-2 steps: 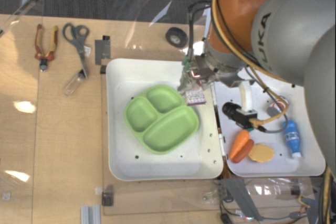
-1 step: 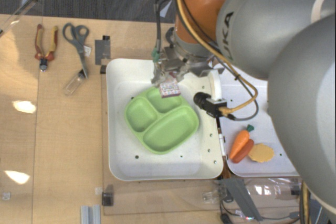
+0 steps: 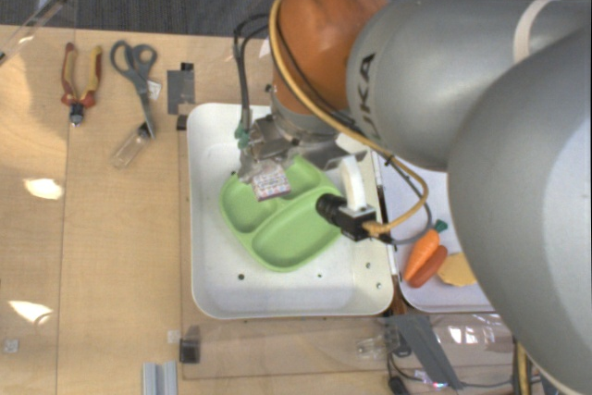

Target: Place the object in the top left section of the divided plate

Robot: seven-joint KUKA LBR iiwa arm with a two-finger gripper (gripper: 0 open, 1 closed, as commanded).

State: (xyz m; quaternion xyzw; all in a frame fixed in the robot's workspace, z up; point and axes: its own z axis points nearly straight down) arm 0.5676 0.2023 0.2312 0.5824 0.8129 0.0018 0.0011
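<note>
A green divided plate [image 3: 282, 217] lies in the left white bin [image 3: 217, 287]. My gripper [image 3: 264, 169] hangs low over the plate's upper left part, under the grey arm and its orange band. A small white and purple patterned piece [image 3: 270, 187] sits right at the gripper's tip, over the plate's top left section. I cannot tell whether this piece is held or resting on the plate. The arm hides the plate's upper right part.
The right bin [image 3: 435, 299] holds an orange toy carrot [image 3: 425, 259] and a yellowish piece [image 3: 458, 271]. On the wooden bench to the left lie red-handled pliers [image 3: 79, 80], grey scissors [image 3: 139, 79] and a small black block [image 3: 180, 86].
</note>
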